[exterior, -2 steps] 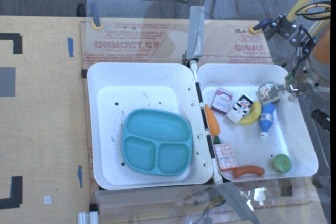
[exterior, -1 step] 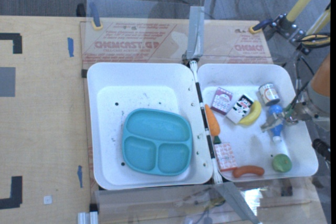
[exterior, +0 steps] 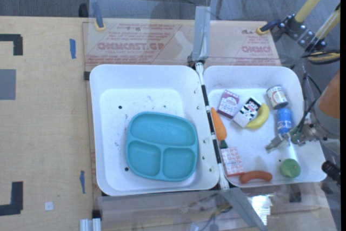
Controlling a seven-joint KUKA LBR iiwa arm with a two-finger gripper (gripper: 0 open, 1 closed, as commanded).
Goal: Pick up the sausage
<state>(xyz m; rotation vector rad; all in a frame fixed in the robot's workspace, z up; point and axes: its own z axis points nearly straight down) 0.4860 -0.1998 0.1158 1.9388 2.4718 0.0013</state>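
Note:
The sausage (exterior: 255, 176) is a reddish-orange link lying flat along the front wall of the right bin (exterior: 303, 89). My gripper (exterior: 273, 144) reaches in from the right and hovers low over the bin floor, above and slightly right of the sausage, with a clear gap between them. Nothing shows in its grasp. A green round object (exterior: 290, 168) sits between the gripper and the sausage's right end.
The right bin also holds a blue bottle (exterior: 283, 119), a can (exterior: 277, 97), a banana (exterior: 260, 117), a black-and-white carton (exterior: 249, 110), a purple box (exterior: 228, 103), a carrot (exterior: 218, 123) and a red-patterned box (exterior: 232, 161). A teal divided tray (exterior: 161, 146) lies in the left bin (exterior: 108, 89).

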